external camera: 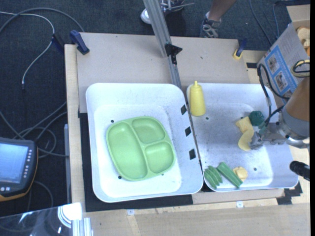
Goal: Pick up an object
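Note:
The right bin [216, 132] holds a yellow squeeze bottle [197, 100] lying at its far left corner. A yellow wedge [242, 124] and a dark green round piece [256, 117] sit close together near the bin's middle. Just below them lies a second yellow piece [244, 143]. My gripper [256, 140] is low in the bin, right against that second yellow piece's right side. Green pea pods [222, 175] and a small yellow chunk [240, 172] rest at the bin's near edge.
The left bin [98, 102] carries a light green divided plate [141, 147]. A metal pole [162, 28] slants down to the gap between the bins. A printed box [285, 63] stands at the far right beside the arm [300, 112].

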{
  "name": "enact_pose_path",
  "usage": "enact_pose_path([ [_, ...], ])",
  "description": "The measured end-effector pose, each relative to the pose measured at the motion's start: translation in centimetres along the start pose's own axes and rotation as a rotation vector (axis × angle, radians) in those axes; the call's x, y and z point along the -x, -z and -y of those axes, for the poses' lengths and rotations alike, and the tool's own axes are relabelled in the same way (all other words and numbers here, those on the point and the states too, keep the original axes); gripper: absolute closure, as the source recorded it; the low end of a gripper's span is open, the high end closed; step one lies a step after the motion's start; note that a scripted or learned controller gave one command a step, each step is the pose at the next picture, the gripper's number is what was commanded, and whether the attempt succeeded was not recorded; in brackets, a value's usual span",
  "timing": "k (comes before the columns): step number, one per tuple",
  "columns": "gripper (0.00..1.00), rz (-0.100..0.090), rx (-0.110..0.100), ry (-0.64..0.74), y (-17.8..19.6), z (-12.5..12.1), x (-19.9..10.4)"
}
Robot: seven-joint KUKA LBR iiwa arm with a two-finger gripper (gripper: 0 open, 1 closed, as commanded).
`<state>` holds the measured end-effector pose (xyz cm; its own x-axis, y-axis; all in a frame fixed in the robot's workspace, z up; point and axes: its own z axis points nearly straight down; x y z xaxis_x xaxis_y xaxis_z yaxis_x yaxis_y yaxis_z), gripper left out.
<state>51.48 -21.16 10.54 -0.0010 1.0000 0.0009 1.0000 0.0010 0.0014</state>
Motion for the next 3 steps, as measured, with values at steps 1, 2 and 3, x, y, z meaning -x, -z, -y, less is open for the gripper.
enact_pose_path([
  [1,1.00,0.003,0.005,0.001,5.0,-1.0,-0.5],
  [2,1.00,0.004,0.006,0.001,11.2,-0.5,-0.4],
  [3,1.00,0.005,0.008,0.001,17.5,-0.9,0.1],
])
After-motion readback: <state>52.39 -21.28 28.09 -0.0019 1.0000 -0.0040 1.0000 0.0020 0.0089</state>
